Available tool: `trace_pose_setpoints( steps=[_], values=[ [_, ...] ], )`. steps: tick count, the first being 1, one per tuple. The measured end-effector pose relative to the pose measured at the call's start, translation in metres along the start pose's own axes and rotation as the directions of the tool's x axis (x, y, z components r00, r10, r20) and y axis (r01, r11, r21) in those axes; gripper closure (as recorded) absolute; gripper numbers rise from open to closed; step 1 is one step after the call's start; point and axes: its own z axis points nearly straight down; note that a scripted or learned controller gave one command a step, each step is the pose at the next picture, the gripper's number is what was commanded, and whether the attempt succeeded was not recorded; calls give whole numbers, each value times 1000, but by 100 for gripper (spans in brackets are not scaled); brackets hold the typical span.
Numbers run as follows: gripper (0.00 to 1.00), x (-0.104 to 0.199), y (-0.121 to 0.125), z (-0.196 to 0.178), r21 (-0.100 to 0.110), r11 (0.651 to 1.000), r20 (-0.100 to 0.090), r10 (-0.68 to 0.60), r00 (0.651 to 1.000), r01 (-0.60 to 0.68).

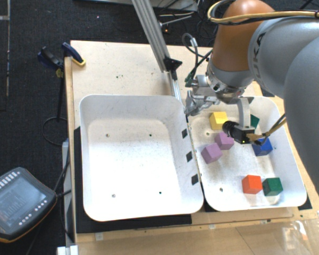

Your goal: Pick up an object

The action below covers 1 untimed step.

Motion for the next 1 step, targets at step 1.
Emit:
trace_pose_setpoints(
  steps=[1],
  values=[
    [100,60,4,1,1,1000,-1,-1,1000,1]
  ],
)
